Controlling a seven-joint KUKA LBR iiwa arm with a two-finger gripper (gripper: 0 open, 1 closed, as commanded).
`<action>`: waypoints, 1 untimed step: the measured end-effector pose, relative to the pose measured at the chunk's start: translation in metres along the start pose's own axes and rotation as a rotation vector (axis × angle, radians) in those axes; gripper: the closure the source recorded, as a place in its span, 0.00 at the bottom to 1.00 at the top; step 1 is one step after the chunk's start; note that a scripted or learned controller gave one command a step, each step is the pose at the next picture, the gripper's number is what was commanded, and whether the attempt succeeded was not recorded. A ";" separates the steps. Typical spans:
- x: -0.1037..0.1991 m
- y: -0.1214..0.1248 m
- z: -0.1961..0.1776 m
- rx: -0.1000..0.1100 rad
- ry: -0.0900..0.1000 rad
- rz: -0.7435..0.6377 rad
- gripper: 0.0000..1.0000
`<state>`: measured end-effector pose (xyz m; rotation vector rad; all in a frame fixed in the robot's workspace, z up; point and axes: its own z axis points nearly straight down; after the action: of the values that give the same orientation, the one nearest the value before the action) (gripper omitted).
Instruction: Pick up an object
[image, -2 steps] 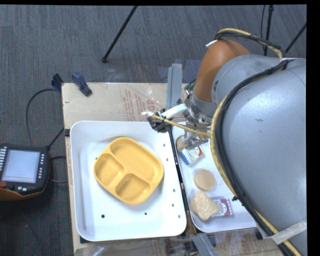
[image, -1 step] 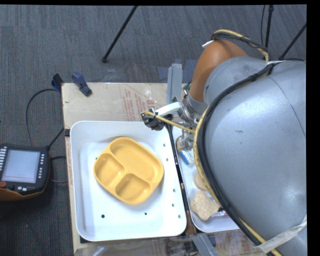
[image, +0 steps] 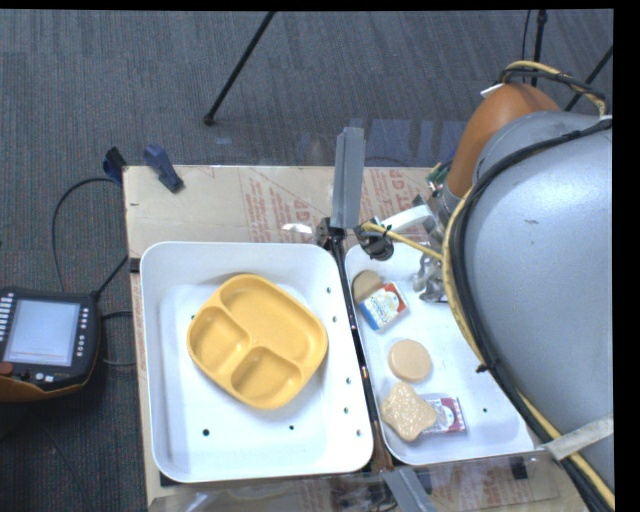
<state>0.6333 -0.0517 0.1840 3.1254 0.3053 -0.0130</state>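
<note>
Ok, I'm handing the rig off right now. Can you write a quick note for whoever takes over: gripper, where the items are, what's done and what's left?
Gripper: low over the far end of the right bin; finger state unclear, nothing seen held.
Right bin holds: small blue-and-white packet, brown piece beside it, round tan disc, toast-like slice overlapping a red-and-white packet.
Left bin: yellow divided plate.
Done: arm in position over the bin.
Left: grasp and lift an item.

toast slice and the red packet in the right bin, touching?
Touching. The camera view shows the toast slice overlapping the left end of the red packet, with no bin floor between them.
</note>
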 end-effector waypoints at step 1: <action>-0.002 0.033 0.026 0.003 -0.001 -0.232 1.00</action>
<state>0.6375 -0.0843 0.1576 3.0731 0.6656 -0.0155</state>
